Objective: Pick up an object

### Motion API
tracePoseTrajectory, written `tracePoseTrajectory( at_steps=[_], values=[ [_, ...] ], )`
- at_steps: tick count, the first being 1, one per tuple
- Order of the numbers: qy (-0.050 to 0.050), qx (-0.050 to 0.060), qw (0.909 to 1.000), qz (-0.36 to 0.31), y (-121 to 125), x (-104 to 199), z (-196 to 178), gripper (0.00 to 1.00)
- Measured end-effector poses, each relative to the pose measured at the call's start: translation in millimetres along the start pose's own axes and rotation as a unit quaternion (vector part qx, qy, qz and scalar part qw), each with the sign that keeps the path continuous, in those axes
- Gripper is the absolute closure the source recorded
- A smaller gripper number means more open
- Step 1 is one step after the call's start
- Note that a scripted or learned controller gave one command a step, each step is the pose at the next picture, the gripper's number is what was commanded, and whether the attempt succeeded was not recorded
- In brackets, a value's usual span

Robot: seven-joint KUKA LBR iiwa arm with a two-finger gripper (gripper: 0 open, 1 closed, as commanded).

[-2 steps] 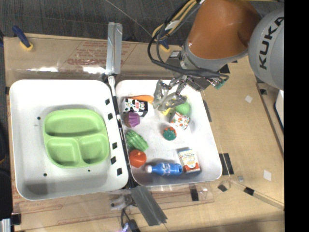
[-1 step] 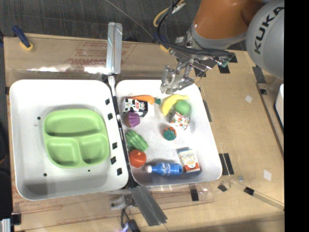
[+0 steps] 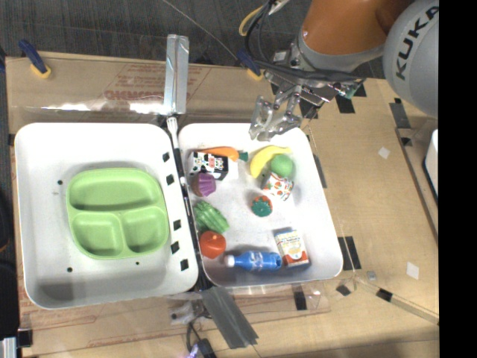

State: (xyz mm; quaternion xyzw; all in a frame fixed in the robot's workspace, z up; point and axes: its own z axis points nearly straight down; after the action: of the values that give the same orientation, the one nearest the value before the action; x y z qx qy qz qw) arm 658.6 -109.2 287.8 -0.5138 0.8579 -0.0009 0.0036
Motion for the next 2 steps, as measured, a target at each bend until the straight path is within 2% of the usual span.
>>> tracePoseTrajectory(
  at_steps=[1, 2],
  values=[
    [0.002, -0.006, 0.992, -0.126, -32.9, 68.6, 98.3, 1.0],
    [0.002, -0.005, 0.992, -0.126, -33.5, 67.6, 96.3, 0.0]
  ],
)
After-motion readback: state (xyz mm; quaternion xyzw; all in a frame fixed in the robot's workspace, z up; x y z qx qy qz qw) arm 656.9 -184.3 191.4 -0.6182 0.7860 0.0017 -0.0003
